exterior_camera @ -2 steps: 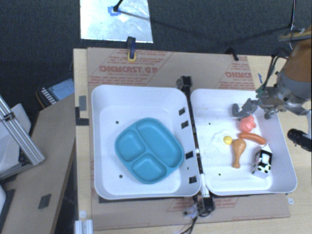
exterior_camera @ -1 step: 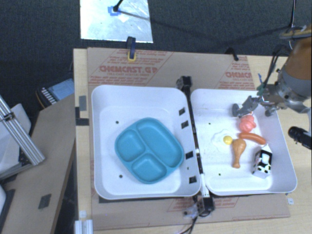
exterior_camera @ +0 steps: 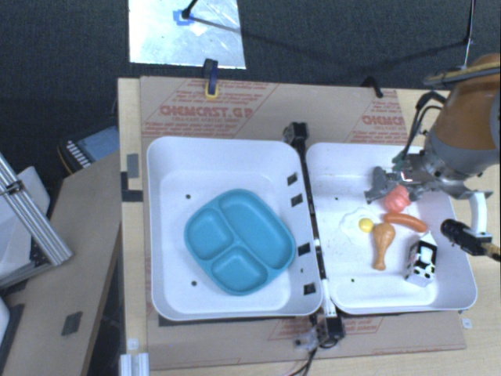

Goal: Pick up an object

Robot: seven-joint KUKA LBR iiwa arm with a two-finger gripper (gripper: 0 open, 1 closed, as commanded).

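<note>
Above right bin point(exterior_camera: 344, 302), gripper point(exterior_camera: 381, 185) beside sausage point(exterior_camera: 405, 222)

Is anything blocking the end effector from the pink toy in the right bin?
Nothing visible stands between them. The end effector hangs right above the pink toy in the right bin. The orange sausage lies just below the toy, crowding it; the chicken drumstick and fried egg sit farther off.
</note>
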